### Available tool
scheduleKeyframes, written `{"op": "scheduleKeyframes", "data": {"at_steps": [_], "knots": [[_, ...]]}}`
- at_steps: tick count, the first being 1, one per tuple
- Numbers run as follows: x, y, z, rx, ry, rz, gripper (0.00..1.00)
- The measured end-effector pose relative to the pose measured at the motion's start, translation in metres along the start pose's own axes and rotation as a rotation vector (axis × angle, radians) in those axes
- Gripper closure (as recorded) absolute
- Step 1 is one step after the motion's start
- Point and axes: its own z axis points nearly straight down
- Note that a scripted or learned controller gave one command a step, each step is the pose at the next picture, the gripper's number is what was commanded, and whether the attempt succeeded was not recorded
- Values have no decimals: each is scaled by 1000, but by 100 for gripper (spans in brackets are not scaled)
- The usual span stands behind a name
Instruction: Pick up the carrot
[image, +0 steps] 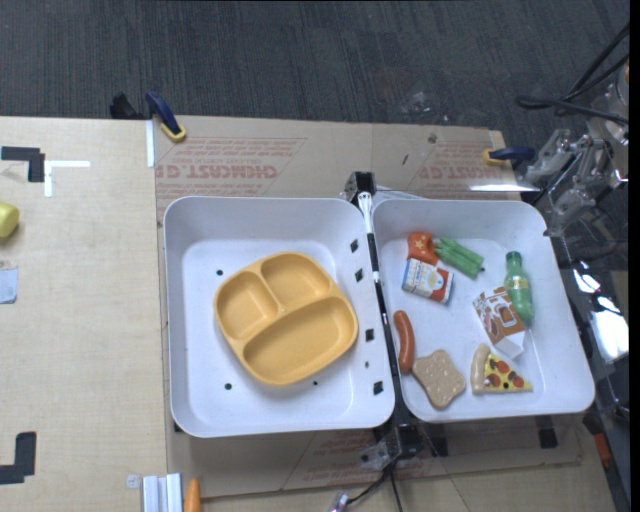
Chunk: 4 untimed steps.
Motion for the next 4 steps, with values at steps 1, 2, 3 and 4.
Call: {"op": "scheduleKeyframes", "data": {"at_steps": [1, 2, 3, 4], "knots": [[50, 68, 113, -1, 1, -67, 0], [102, 114, 199, -1, 1, -10, 0], [102, 188, 99, 0, -1, 201, 0], [120, 242, 99, 0, 1, 40, 0]]}}
